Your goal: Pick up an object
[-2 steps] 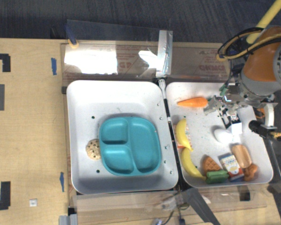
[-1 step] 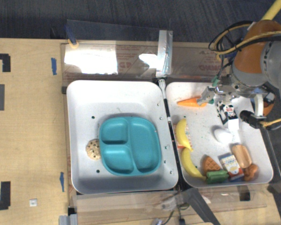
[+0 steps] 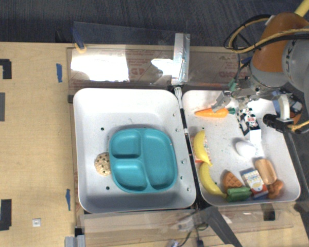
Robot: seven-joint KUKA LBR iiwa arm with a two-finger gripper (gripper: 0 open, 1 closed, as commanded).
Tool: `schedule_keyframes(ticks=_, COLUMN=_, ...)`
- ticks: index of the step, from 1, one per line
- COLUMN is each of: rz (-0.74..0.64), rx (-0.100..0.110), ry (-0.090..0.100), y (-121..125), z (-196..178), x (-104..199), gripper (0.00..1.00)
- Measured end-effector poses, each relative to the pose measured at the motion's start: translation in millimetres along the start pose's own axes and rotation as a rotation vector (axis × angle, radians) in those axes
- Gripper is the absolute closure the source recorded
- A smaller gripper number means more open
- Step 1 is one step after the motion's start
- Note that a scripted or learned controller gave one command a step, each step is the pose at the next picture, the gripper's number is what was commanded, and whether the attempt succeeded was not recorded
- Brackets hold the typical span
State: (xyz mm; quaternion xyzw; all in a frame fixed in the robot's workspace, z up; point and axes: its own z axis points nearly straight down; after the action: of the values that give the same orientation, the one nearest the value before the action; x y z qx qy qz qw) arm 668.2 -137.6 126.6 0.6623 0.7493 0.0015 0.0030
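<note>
Carrot (image 3: 212,112) in right bin (image 3: 288,153); tan bench (image 3: 26,153), dark floor (image 3: 144,4).

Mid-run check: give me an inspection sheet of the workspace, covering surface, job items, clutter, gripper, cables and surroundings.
Surface: two white bins side by side, left bin and right bin.
Job's things: right bin holds a carrot, banana, white egg-shaped piece, hot dog and small toy foods along the near edge.
Clutter: teal divided plate and cookie in left bin.
Gripper: gripper over right bin's far edge, by the carrot.
Cables: black and yellow loops at the arm.
Surroundings: cardboard with blue tape marks.
</note>
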Motion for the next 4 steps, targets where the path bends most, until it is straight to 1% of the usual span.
schedule_keyframes(ticks=1, rz=0.009, rx=0.0, ry=-0.003, y=-26, z=-34, x=-84, gripper=0.0)
schedule_keyframes(ticks=2, rz=-0.067, rx=0.0, ry=0.016, y=-30, z=38, x=-69, gripper=0.0)
schedule_keyframes(ticks=3, rz=-0.061, rx=-0.008, ry=0.0, y=-30, z=24, x=-78, gripper=1.0)
schedule_keyframes(ticks=4, rz=-0.011, rx=-0.007, ry=0.002, y=-6, z=-72, x=21, gripper=1.0)
